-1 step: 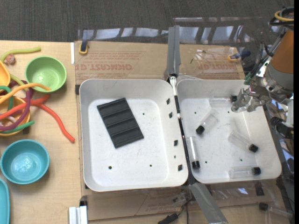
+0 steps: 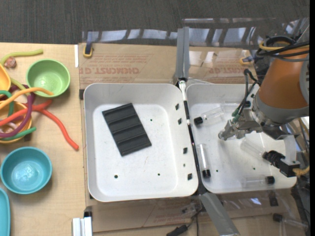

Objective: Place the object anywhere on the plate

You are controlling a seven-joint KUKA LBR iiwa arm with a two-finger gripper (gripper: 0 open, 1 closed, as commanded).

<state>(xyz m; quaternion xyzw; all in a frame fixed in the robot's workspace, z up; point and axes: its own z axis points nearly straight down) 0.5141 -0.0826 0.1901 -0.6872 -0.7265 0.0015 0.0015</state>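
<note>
The arm [image 2: 280, 82] enters from the right and hangs over the right bin [image 2: 216, 178]. Its end effector [image 2: 227, 133] sits low over the middle of that bin; whether it is apart or together cannot be told.

Contents of the right bin: several clear plastic tubes with black caps.
- One tube [image 2: 209, 116] lies near the upper left corner, cap toward the divider.
- One tube [image 2: 203, 160] lies along the left wall, cap at its lower end.
- One tube [image 2: 256, 181] lies near the front wall, cap to the right.
- One tube [image 2: 253, 149] lies just right of the end effector, close beside it. Contact cannot be confirmed.

No tube is visible between the end effector's fingers.

The left bin [image 2: 93, 146] holds a black ribbed plate [image 2: 126, 129], lying flat and turned at an angle, left of centre. Nothing rests on it. The raised rims where the two bins meet, with black clips [image 2: 189, 123], stand between the tubes and the plate.

On the wooden surface [image 2: 59, 171] left of the bins: a green bowl [image 2: 47, 77], a teal bowl [image 2: 26, 170], and a tangle of coloured flexible strands [image 2: 29, 109]. All are well apart from the end effector.
</note>
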